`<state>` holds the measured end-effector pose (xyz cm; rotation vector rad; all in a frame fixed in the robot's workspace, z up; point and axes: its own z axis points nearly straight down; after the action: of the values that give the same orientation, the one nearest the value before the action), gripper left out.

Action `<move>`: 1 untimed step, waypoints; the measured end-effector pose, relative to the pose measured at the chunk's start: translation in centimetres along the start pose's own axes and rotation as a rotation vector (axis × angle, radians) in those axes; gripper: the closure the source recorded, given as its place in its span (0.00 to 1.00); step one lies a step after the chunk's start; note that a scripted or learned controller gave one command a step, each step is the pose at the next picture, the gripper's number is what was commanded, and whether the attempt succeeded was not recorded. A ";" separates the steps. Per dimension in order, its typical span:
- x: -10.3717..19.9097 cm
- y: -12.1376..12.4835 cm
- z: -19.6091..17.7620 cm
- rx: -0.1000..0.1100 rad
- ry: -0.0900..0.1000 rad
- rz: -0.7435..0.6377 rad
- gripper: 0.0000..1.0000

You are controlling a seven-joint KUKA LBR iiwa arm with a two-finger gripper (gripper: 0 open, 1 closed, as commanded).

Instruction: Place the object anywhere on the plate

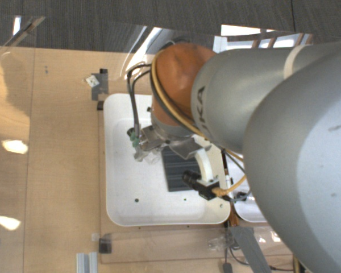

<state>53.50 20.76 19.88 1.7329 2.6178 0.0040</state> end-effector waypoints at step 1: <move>0.8 -4.8 10.4 -0.003 0.001 -0.424 1.00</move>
<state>48.82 19.61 9.42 1.1425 2.9229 0.0073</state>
